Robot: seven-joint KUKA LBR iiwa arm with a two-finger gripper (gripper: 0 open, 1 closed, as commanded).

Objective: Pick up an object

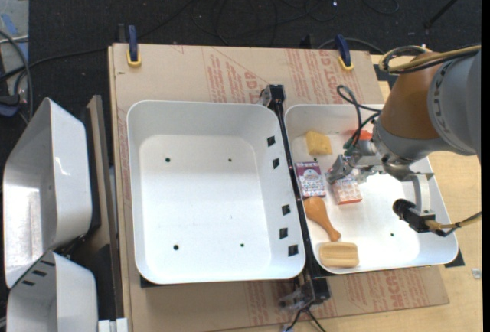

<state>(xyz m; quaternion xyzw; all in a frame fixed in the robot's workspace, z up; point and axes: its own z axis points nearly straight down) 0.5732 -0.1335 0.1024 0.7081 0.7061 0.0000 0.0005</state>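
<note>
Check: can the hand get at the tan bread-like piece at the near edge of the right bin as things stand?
Probably yes. The hand sits low in the right bin, over the small cartons. The tan piece lies apart at the near rim with nothing on top; only the drumstick-shaped toy is beside it.

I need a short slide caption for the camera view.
KUKA gripper hovers over a small carton in the right bin.
</note>
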